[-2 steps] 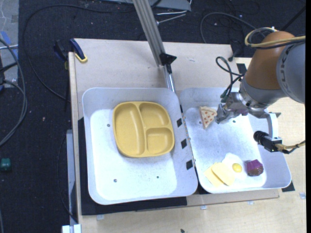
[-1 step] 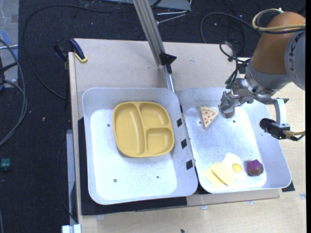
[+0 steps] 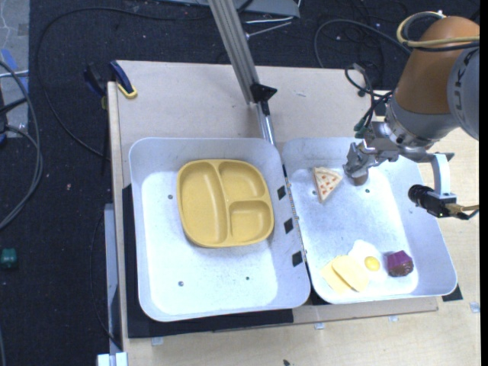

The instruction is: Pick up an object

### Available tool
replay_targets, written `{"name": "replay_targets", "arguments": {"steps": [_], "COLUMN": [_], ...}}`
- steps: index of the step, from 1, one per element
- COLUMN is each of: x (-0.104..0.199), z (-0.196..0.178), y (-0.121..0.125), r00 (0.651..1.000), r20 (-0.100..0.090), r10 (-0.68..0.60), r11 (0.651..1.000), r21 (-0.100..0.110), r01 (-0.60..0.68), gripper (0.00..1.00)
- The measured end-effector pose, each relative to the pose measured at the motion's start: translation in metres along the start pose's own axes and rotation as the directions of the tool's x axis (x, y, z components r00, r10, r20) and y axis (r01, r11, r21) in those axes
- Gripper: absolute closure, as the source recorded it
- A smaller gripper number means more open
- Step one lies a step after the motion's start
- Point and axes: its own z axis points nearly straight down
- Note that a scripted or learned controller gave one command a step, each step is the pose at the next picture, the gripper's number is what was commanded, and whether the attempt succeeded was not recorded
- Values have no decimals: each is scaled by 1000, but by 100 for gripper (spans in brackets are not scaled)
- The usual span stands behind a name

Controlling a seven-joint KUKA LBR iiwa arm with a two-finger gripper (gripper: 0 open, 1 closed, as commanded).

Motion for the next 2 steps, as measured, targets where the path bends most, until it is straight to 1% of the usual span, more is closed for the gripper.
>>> {"name": "replay_targets", "arguments": {"steps": [1,2], "x": [50,113], "z": [-11,-14], "y": [1,8], "r00": [1000,1000], "r20": [-2,-2], "r10": [-5,-6], "r11": [1000,1000], "r21": [0,-1], "r01": [5,6], "gripper": [100,100]}}
